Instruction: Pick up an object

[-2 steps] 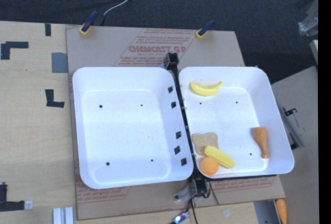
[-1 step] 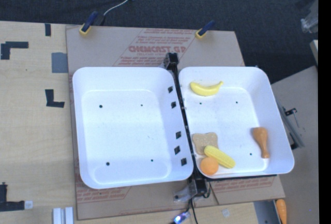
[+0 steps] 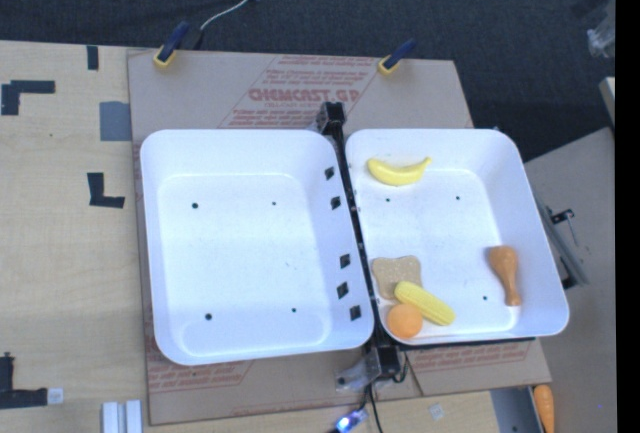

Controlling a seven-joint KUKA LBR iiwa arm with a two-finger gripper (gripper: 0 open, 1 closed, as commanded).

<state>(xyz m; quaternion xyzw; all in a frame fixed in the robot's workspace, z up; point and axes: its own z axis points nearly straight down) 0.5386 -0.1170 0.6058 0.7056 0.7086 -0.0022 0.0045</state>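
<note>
The right bin (image 3: 520, 171) holds several toy foods. A yellow banana (image 3: 398, 170) lies near its far left corner. At the near left corner a tan bread slice (image 3: 394, 270), a yellow corn cob (image 3: 425, 304) and an orange ball (image 3: 404, 322) sit packed together, the cob lying partly on the bread and touching the ball. An orange-brown drumstick (image 3: 505, 273) lies by itself close to the right wall.
The left bin (image 3: 160, 161) stands beside the right one, joined by a black hinge strip (image 3: 345, 231). Both rest on a cardboard sheet (image 3: 290, 91) held by two clamps (image 3: 170, 44) at the back. A small orange item (image 3: 543, 408) is at the bottom right edge.
</note>
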